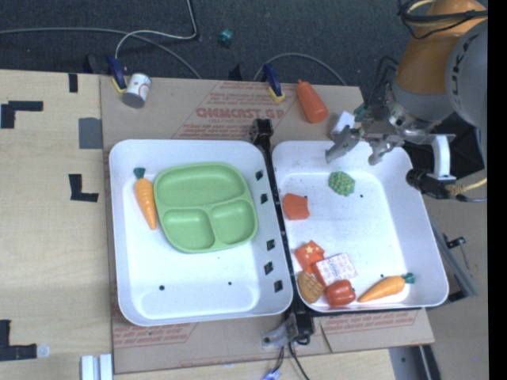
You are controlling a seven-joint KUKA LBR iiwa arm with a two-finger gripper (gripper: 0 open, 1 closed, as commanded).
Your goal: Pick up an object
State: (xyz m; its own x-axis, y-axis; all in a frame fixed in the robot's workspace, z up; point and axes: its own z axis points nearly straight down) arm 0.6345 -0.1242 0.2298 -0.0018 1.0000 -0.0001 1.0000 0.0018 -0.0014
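Starting at the far left, the wooden worktop [47,212] has some black tape marks on it, and a small white cup-like thing [137,88] lies on the cardboard sheet near the top. The left bin [131,291] holds a green divided plate [207,207] sitting pretty much in the middle, with a small toy carrot [144,199] lying just beside the plate's left edge, green top pointing away from the camera.

Up past the bins, an orange bottle-shaped toy [311,101] lies on the cardboard, outside both bins.

The right bin [420,236] has most of the stuff. An orange-red block [295,206] sits near its left wall. A green broccoli-looking piece [341,184] sits towards the far side, on its own. Down in the near corner there's a cluster: a red and white packet [329,266], a waffle-ish brown piece [309,286], a red tomato-like thing [340,292], and a second carrot [383,287] lying along the near wall.

The gripper [356,152] hangs over the far edge of the right bin, just above the broccoli piece but not touching it. The jaws are spread wide apart and there's nothing between them.
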